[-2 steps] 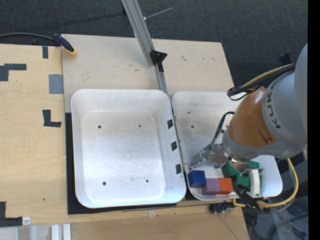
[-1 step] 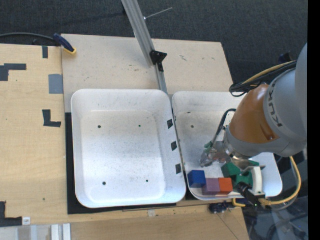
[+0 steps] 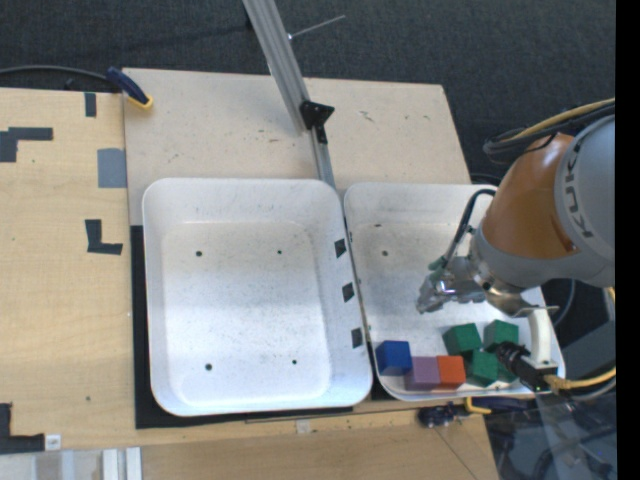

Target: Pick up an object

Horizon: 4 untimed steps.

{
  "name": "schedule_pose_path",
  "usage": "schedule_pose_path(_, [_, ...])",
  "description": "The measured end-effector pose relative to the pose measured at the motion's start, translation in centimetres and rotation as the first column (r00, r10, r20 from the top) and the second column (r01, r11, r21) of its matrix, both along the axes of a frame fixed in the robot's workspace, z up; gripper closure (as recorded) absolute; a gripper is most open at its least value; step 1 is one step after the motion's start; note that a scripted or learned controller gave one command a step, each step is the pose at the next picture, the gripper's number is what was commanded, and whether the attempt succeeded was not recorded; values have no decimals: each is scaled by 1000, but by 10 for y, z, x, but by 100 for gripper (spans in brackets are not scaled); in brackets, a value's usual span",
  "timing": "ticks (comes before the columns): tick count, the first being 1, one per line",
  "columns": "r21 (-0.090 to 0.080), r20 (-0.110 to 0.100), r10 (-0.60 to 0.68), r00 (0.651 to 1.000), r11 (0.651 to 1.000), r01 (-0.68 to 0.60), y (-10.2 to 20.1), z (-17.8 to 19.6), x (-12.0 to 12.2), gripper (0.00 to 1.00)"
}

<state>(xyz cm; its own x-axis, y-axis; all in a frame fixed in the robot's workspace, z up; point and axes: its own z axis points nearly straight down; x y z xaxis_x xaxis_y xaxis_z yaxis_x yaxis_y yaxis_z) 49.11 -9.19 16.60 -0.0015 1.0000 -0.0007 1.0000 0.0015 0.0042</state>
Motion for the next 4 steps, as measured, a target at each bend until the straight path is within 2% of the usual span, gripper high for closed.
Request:
schedule_pose_path(1, [0,1,0,1000,1000,0,-1,61,-4,100])
schedule_pose_path(2, [1,-4,0,1000,1000,0,-1,73,-4,100])
schedule_pose_path(3, [3,-5,6,1000,1000,-6,53,80,11,100])
schedule_pose_path(4, [1,-6,4,1000,1000,-4,100,67,35,100])
